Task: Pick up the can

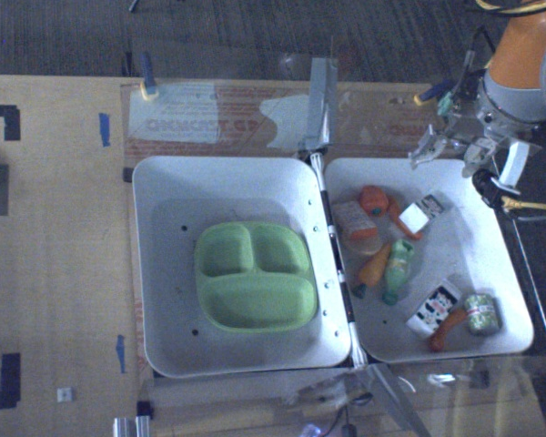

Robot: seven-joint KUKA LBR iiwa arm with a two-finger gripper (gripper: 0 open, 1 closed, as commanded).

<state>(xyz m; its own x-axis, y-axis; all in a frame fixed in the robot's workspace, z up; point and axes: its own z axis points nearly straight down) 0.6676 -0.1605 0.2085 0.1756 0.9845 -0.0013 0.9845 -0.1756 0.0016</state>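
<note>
You have two white bins: the left bin [155,208] holds one green divided plate [253,276], the right bin [500,271] a clutter of small things. Among them you can count one green bottle [398,269], one carrot [375,264], one black-and-white box [434,306] and one can [480,314], lying in the near right corner beside a red piece. The gripper [455,153] hovers over the far rim, fingers spread, grasping nothing.

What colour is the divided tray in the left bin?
Light green, plain with no pattern; the divided tray shows clearly in the camera view.
</note>
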